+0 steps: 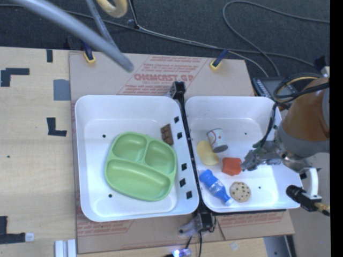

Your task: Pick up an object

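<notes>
The right bin (252, 110) holds a small can (216, 140) lying on its side, a yellow lemon-shaped piece (207, 152), a red-orange block (231, 166), a blue bottle (215, 186) and a round cookie (240, 191). My gripper (252, 160) hangs low over this bin, just right of the red-orange block, its dark fingertips close to the bin floor. I see nothing between the fingers. The arm's orange band (304, 116) rises at the right edge.
The left bin (91, 143) holds a green divided plate (141, 165) and a small brown piece (168, 134) near the divider. Black clips (185, 167) run along the seam between the bins. A grey pole (64, 20) crosses the upper left.
</notes>
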You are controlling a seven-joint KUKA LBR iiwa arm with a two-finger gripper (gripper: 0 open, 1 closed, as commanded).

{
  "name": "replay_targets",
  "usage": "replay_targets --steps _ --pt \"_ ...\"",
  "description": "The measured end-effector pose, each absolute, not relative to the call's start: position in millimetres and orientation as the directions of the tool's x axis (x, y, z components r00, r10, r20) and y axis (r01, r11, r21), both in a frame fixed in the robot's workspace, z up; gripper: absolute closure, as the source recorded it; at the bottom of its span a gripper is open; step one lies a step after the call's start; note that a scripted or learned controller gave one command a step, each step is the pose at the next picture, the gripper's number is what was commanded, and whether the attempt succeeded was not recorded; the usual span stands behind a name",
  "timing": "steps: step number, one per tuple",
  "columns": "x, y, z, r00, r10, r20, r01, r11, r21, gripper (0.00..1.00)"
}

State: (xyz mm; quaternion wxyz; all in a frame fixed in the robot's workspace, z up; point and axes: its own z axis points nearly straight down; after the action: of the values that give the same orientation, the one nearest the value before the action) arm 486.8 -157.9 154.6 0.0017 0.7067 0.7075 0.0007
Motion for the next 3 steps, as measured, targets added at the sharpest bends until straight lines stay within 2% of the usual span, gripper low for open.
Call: replay_targets --steps 2,3 --pt "487.9 -151.1 225.8 -0.002 1.0 -0.001 1.0 0.002 0.002 1.0" --pt "501.4 -100.3 217.4 -0.006 1.0 0.001 1.0 0.006 -0.002 1.0"
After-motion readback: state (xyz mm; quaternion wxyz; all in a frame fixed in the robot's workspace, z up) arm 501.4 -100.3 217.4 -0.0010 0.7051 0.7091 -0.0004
